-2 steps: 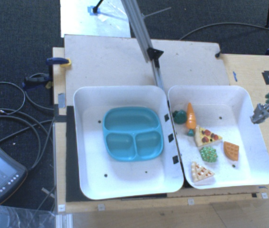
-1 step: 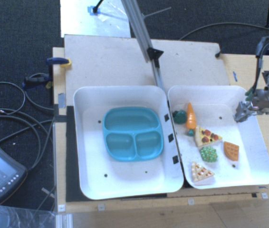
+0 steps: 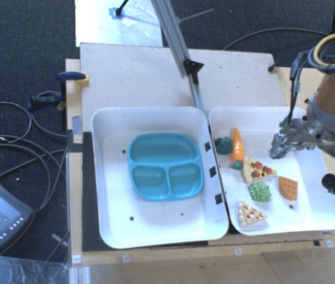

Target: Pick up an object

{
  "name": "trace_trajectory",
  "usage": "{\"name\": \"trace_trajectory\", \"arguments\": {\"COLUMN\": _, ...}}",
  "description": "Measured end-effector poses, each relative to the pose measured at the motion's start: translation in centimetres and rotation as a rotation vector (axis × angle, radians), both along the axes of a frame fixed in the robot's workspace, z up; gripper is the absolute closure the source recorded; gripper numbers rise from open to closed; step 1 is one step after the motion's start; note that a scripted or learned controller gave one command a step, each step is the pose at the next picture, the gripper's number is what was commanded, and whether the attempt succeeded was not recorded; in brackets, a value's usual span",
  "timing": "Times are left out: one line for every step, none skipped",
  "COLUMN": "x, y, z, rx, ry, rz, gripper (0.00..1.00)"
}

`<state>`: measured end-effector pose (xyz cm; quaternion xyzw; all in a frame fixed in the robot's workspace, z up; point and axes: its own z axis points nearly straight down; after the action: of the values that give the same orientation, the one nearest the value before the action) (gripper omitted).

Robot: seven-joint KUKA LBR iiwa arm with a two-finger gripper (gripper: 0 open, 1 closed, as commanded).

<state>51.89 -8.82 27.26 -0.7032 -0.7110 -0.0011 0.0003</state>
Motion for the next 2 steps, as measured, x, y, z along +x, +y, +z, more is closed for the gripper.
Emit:
{"name": "trace_trajectory", "arguments": {"x": -0.2, "y": 6.2, "z": -0.1, "rx": 0.001, "ry": 0.000, "rz": 0.002, "gripper": 1.00}}
{"name": "trace_trajectory", "arguments": {"x": -0.6, "y": 11.4, "z": 0.2, "rx": 0.000, "ry": -0.001, "rz": 0.001, "gripper": 1.00}}
